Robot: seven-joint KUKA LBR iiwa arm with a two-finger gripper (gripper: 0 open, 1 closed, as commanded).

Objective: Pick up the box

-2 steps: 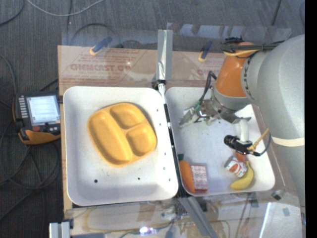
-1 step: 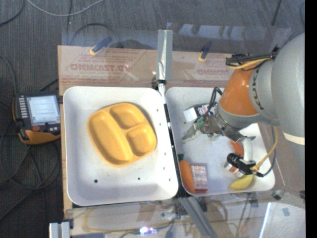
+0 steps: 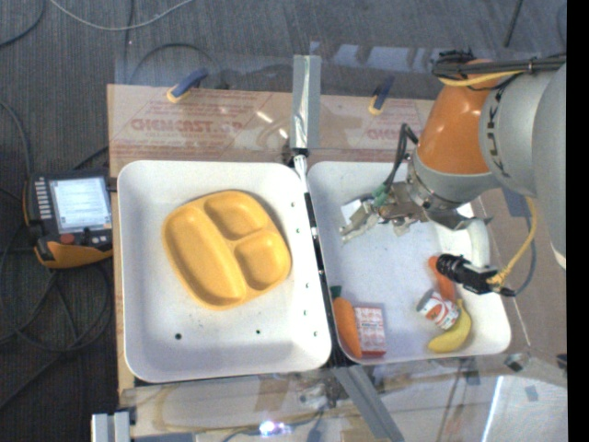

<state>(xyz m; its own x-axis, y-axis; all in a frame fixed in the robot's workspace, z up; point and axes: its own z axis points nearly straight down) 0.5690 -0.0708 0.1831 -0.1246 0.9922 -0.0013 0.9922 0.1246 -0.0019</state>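
While I am watching: the grey two-finger gripper (image 3: 354, 217) is hovering spread wide over the right white bin (image 3: 402, 274).
Box: the small red-and-white carton box (image 3: 370, 329) is lying near the bin's front edge, untouched.

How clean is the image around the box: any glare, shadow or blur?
Camera view: the box is sharp enough to place, but its print is unreadable; no strong glare on it. The right bin floor is evenly lit, and the tool is small and cluttered, casting soft shadow beneath.
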